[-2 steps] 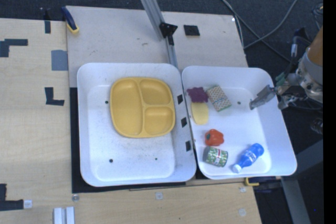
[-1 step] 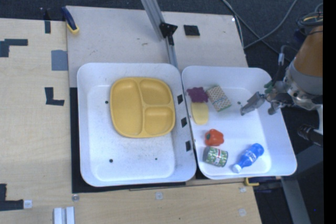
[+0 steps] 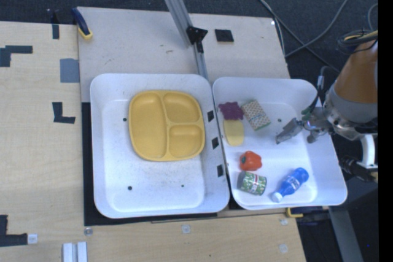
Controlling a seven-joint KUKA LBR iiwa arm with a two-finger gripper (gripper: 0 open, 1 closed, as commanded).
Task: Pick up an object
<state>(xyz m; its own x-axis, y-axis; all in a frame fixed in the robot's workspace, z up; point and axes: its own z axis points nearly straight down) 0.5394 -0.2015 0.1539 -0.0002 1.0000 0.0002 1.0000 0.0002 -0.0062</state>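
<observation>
The pincer [image 3: 297, 131] is hovering spread and holding nothing at the right bin's [image 3: 288, 88] right side, so it is needing to centre over the pepper [image 3: 250, 161] before closing.

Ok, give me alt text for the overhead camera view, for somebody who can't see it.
The gripper hovers over the right bin, which holds a purple piece, yellow block, patterned packet, red pepper, green can and blue bottle. The left bin holds a yellow divided plate.
</observation>
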